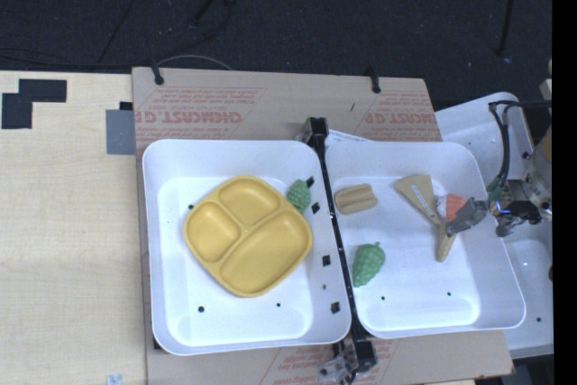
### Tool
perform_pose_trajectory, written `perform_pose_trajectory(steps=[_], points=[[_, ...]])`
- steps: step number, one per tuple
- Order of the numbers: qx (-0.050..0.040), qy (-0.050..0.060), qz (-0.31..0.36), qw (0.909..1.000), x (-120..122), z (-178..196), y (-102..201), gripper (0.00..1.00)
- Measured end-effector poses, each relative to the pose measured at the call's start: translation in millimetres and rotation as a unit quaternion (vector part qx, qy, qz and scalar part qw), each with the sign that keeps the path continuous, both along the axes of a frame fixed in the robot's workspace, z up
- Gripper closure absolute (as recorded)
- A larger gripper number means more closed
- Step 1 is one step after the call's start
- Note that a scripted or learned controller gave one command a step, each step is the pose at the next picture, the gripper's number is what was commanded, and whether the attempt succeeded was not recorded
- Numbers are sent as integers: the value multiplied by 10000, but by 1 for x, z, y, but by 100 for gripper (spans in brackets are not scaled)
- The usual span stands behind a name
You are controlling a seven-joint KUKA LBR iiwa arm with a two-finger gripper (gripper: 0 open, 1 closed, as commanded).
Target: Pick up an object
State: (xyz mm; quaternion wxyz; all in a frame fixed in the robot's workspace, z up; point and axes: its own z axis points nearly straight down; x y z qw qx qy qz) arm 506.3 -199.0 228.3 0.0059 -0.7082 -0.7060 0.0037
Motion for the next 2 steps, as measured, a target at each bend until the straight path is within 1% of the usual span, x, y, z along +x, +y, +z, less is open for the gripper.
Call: perform_pose_trajectory(steps=[1, 2], points=[[-17, -61, 15, 10000, 3, 6, 0, 0], [0, -26, 15, 10000, 4, -58, -2, 0]])
